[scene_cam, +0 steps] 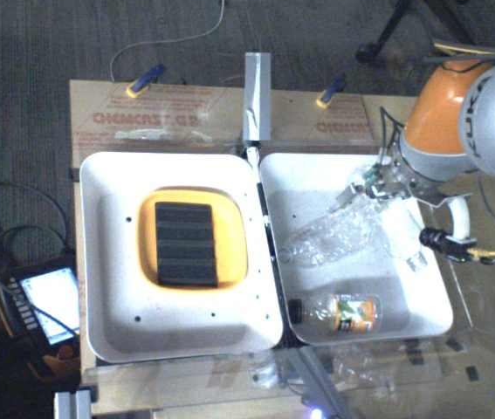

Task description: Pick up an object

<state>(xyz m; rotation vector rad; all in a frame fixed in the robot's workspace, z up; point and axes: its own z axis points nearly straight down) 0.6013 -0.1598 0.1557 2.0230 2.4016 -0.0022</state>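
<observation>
In the right-hand white bin, a crumpled clear plastic bottle lies across the middle of the floor, and a second clear bottle with an orange label and dark cap lies on its side near the front wall. Either could be picked. The crumpled one is nearer the claw, which sits low over the bin's back right part, just beside or perhaps touching that bottle's upper end. Whether the claw is wide or narrow I cannot tell, as the wrist hides it. To do the pick well, it should likely centre over the bottle's body, since thin crushed plastic probably slips and flexes. In the left white bin a yellow tray holding a black ribbed block rests, well apart. Both bins sit on the tabletop.
</observation>
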